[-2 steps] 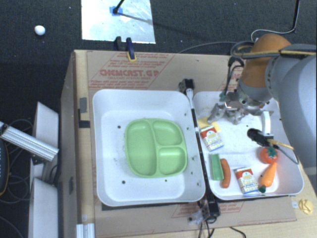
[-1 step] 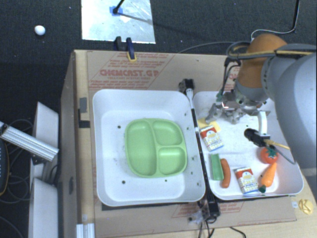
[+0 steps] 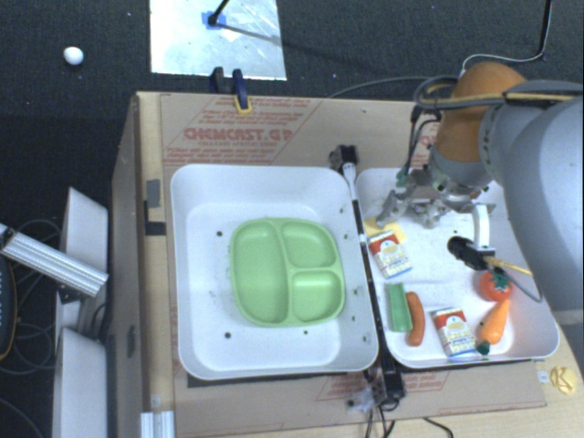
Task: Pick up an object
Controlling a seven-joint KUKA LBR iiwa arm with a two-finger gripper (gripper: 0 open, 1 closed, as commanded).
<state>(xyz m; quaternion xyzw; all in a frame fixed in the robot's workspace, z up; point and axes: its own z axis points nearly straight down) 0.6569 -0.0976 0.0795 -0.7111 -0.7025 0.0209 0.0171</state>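
- The gripper [image 3: 422,201] hangs low over the far end of the right bin [image 3: 433,267], close to the wall it shares with the left bin [image 3: 274,188]. The view does not show whether it is apart or together, and I cannot see anything held in it.
- Nearest to it are a yellow piece [image 3: 379,215], lying against that shared wall, and a small carton [image 3: 391,254] just nearer along the same wall. Either looks like the likeliest pick.
- To do the step well, I would centre over one item alone and come straight down. The yellow piece sits tight to the wall, so a closing line along the wall, not across it, probably leaves more room.
- The small carton has bare floor on its right side and is probably the easier pick.
- At the bin's near edge lie a green block [image 3: 397,307] and a sausage [image 3: 415,318], side by side and nearly touching, so picking one risks nudging the other.
- Near the near-right corner sit a second carton [image 3: 453,329], a carrot [image 3: 494,322] and a tomato [image 3: 495,286].
- The left bin carries a green divided plate [image 3: 286,272].
- The wrist covers the far-right corner of the right bin, so what lies there is hidden, and the yellow piece is too small to identify.
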